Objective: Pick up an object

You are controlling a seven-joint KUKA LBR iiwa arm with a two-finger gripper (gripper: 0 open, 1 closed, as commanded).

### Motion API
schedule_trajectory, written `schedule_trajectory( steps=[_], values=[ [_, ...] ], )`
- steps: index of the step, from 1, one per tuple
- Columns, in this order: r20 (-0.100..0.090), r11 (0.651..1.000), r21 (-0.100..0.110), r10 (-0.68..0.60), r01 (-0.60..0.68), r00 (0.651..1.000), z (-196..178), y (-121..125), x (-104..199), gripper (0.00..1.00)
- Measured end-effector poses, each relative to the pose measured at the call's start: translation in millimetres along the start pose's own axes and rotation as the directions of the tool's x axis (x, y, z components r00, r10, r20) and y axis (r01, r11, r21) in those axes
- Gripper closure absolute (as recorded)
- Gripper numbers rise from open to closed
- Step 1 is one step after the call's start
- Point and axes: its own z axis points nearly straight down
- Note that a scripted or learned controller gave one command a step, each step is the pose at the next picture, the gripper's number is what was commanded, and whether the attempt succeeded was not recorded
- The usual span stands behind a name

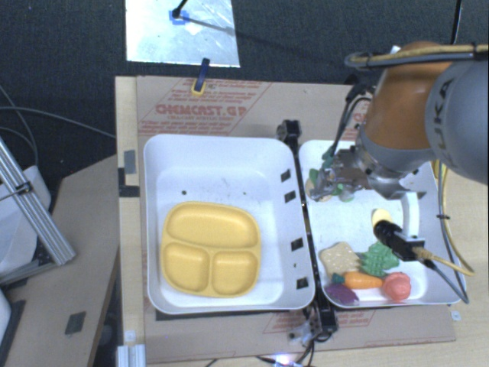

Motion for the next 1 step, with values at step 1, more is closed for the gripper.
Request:
schedule_trajectory(
  steps=[1],
  values=[
    [0.000,1.000,0.003,0.001,-0.001,1.000,-19.1,-17.5,22.1,1.00]
  ],
)
